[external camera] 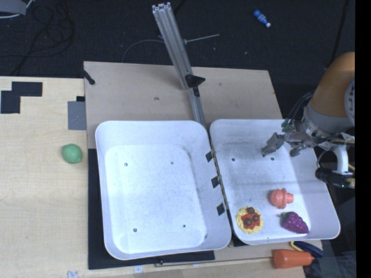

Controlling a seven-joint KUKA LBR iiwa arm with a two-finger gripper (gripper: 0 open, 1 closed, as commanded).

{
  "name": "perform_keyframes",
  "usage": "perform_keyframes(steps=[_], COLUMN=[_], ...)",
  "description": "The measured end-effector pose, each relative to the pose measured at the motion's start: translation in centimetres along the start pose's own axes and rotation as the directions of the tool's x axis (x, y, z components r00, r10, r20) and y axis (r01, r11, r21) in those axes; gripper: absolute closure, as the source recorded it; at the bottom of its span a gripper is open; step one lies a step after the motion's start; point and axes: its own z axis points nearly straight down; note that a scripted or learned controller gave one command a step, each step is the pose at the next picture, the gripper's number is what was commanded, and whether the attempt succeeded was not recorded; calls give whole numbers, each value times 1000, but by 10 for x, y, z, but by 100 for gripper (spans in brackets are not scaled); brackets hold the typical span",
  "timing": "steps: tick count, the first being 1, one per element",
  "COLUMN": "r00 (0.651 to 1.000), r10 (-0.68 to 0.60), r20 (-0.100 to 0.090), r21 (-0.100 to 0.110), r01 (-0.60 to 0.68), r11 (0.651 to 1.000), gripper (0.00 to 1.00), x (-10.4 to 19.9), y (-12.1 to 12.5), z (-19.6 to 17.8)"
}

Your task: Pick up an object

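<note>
At the frame's right the hand [285, 145] hangs spread and empty over the right bin [249, 138]; nothing is picked yet; the pink toy [280, 197] lies nearest.

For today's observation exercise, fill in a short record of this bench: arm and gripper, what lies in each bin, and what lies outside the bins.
arm: reaches in from the right, orange band above the wrist
gripper: over the upper part of the right bin, fingers apart, nothing between them
right bin contents: pink toy, purple grapes, round yellow toy with red spots, all near the front edge
left bin: no objects seen inside
outside bins: green ball on the bench to the left; orange toy in front of the right bin
</note>
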Motion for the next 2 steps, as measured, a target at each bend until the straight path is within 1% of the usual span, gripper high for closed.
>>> perform_keyframes(steps=[1, 2], r00=[1000, 1000], r10=[-1, 0], r20=[0, 1], r21=[0, -4], r01=[1, 0], r11=[1000, 1000], gripper=[0, 100], x=[1, 0], y=[-1, 0], z=[53, 40])
